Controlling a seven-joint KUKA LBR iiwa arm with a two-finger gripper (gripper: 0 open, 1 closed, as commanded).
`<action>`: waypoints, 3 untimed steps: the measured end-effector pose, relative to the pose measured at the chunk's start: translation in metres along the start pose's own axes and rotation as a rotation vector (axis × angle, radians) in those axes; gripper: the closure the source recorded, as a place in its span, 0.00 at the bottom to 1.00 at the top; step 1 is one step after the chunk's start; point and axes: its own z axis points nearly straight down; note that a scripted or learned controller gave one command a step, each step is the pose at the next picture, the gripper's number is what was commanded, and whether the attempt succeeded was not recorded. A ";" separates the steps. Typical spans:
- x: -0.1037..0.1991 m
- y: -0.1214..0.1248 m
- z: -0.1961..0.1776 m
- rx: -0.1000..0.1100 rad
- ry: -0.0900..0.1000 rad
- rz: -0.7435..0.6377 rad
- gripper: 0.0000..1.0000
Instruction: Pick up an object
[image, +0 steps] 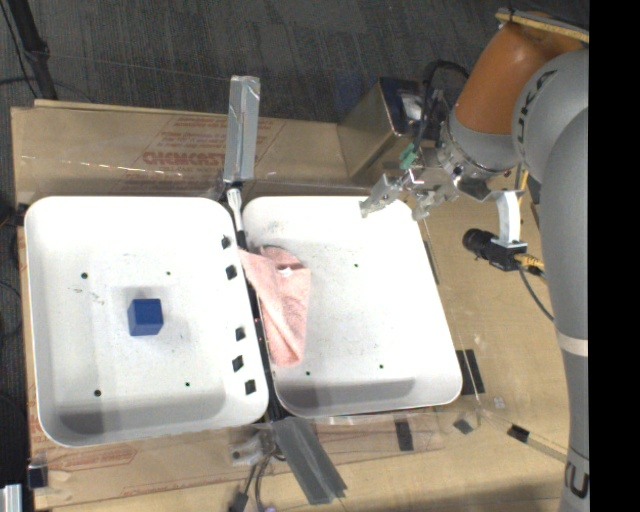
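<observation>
A blue cube (146, 316) sits in the left bin (60, 240), left of its middle. A pink cloth (280, 300) lies crumpled against the left wall of the right bin (400, 300). My gripper (398, 198) hangs over the far edge of the right bin, well away from the cloth and the cube. Its fingers are spread apart and nothing is between them.
The two white bins stand side by side on a cardboard-covered bench, joined by a dark clip strip (240, 300). A grey metal post (241, 130) rises behind the bins. A black cable fitting (495, 245) hangs off the arm at the right.
</observation>
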 end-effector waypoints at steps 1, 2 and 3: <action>0.070 -0.011 0.131 0.002 0.000 -0.137 0.00; 0.089 -0.015 0.158 -0.004 0.000 -0.249 0.00; 0.094 -0.105 0.160 -0.003 0.000 -0.251 0.00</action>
